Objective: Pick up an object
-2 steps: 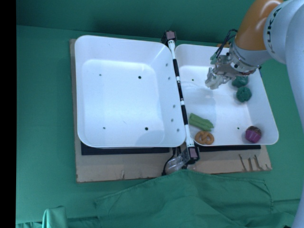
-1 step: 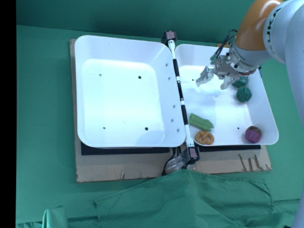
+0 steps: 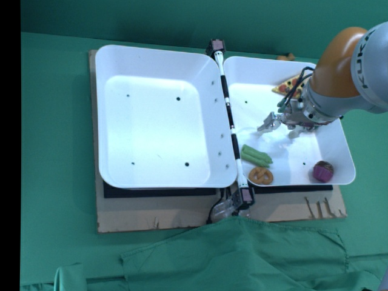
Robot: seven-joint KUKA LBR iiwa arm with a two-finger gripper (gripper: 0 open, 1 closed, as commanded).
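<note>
Green cloth covers the surface (image 3: 54, 132) under your 2 white bins. Left bin (image 3: 157, 59) shows bare floor. Right bin (image 3: 339, 156) holds a green bean pod (image 3: 256, 156), a pretzel (image 3: 261, 175), a purple-red fruit (image 3: 323, 171) and a pizza slice (image 3: 287, 86). Your gripper (image 3: 282, 128) hangs low over the right bin's middle, jaws apart, nothing between them; the pod lies just below-left.

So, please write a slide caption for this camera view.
Gripper open above right bin, near pea pod, pretzel.
</note>
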